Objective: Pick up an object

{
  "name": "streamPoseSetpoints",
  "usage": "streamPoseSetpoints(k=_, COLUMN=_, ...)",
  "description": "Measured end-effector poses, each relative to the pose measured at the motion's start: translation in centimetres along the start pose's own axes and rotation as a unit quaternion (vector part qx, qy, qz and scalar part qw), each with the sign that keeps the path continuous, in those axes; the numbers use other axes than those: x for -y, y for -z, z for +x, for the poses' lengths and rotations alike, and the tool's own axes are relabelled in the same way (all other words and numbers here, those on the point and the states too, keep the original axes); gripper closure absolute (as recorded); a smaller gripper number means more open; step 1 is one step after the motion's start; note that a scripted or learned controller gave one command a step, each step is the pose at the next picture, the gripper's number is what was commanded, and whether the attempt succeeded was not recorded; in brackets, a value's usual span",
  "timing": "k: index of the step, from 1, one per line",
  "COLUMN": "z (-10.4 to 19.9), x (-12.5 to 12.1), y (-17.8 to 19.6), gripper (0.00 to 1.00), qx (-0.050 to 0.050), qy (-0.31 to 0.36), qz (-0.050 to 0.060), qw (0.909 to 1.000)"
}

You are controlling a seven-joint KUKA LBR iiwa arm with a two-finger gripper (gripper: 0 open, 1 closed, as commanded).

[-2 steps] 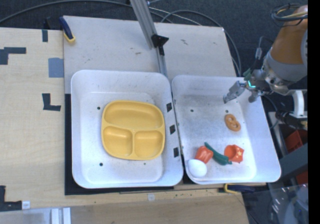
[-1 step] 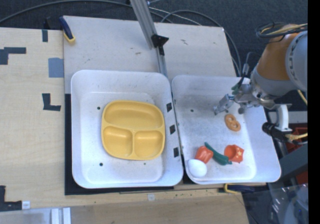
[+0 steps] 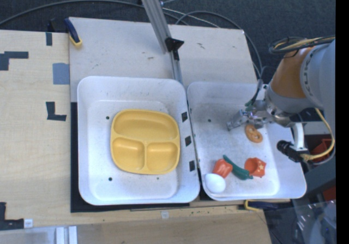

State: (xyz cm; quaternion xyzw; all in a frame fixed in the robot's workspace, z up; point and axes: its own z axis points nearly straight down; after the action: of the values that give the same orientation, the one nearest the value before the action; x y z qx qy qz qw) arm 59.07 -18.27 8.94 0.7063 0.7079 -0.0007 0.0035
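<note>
In the right bin (image 3: 212, 98), my gripper (image 3: 241, 120) hangs low over the bin floor, reaching in from the right. A small tan-orange round piece (image 3: 254, 134) lies just below and right of it, close to the gripper tip. Nothing shows as held. Toward the bin's front lie a red piece (image 3: 222, 168), a green strip (image 3: 238, 168), a red-orange piece (image 3: 256, 167) and a white egg (image 3: 215, 183) at the front left corner.
The left bin (image 3: 90, 128) holds a yellow divided plate (image 3: 145, 141). A grey metal pole (image 3: 155, 11) slants down from the top to the ridge between the bins. Cables trail around the arm at the right.
</note>
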Motion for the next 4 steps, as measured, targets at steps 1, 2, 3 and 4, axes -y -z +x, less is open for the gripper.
streamPoseSetpoints(k=1, z=0.1, x=-0.1, y=1.3, gripper=1.0, qx=-0.001, qy=0.001, qz=-0.001, qw=1.0)
streamPoseSetpoints(k=2, z=0.0, x=-1.0, y=7.4, gripper=1.0, qx=-0.002, qy=0.0, qz=-0.001, qw=1.0)
streamPoseSetpoints(k=3, z=-0.1, x=-0.1, y=12.5, gripper=1.0, qx=-0.002, qy=0.0, qz=0.0, qw=1.0)
streamPoseSetpoints(k=4, z=-0.1, x=-0.3, y=17.3, gripper=1.0, qx=-0.002, qy=0.0, qz=0.0, qw=1.0)
